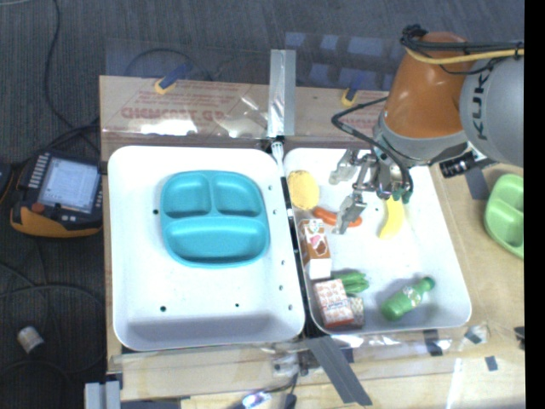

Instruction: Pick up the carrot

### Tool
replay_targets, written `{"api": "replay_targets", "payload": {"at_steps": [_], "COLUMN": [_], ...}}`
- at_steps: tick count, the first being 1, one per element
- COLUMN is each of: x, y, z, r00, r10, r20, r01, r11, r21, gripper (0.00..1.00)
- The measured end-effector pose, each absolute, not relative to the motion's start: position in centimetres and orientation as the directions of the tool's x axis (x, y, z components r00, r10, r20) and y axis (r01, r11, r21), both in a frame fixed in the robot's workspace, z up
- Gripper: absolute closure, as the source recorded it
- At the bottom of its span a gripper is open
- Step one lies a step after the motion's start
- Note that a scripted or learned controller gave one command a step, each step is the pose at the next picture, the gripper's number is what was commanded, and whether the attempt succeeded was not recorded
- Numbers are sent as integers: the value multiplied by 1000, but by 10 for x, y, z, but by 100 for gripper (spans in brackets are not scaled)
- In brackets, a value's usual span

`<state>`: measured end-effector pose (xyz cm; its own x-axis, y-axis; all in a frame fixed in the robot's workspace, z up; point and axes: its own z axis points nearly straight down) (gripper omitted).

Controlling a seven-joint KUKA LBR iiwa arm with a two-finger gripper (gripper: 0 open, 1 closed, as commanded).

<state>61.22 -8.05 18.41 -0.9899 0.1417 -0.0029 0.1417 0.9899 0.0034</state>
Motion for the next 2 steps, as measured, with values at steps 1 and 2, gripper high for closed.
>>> {"api": "replay_targets", "payload": {"at_steps": [1,2], "x": [632,646], "y": [-105,-54], "z": [90,205], "r00": [-995,-946], "r10": [-99,325], "r20": [-10,-3], "r01": [-99,325], "r11": [995,946], "r21": [-1,2], "gripper": [0,0]}}
